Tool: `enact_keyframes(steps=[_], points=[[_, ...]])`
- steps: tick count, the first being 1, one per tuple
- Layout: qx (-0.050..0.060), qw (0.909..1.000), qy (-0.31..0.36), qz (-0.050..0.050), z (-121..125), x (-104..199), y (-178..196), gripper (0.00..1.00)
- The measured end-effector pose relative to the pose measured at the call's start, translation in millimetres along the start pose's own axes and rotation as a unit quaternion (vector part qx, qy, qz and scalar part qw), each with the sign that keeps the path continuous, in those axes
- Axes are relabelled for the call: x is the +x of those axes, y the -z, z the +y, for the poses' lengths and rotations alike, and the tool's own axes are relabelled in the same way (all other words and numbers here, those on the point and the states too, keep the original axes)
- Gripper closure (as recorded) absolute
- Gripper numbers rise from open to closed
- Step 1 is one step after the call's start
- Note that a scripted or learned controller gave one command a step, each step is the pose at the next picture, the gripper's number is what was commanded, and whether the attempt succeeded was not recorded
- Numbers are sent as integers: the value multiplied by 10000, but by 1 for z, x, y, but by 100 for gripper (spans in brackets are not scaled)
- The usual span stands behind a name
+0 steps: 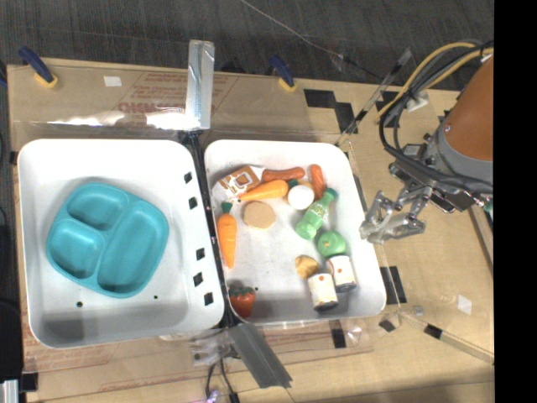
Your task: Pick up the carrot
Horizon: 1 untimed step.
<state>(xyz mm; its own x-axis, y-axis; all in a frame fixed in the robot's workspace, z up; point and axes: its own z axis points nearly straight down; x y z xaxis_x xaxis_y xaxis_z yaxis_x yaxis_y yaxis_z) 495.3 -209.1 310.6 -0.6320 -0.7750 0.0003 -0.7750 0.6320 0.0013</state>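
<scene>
Carrot [226, 238] in rt bin [357, 191], by left wall. Fingers [388, 222] outside bin, spread, nothing between.

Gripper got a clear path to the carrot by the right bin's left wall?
Probably yes. The carrot lies alone along the left wall of the right bin, nothing on top. The gripper sits outside the bin's right rim, so it must cross over the green bottle.

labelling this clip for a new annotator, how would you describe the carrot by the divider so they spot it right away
Start at the right-hand white bin, the one crowded with toy food, and follow its left wall beside the divider. The carrot lies there lengthwise, green top pointing to the far side. Unlike the second carrot lying crosswise among the other food, it sits alone against the wall.
</scene>
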Motion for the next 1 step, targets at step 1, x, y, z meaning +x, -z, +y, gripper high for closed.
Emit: enact_keyframes(steps=[1], points=[[-10,9959,899,4,-1,-2,-12,100]])
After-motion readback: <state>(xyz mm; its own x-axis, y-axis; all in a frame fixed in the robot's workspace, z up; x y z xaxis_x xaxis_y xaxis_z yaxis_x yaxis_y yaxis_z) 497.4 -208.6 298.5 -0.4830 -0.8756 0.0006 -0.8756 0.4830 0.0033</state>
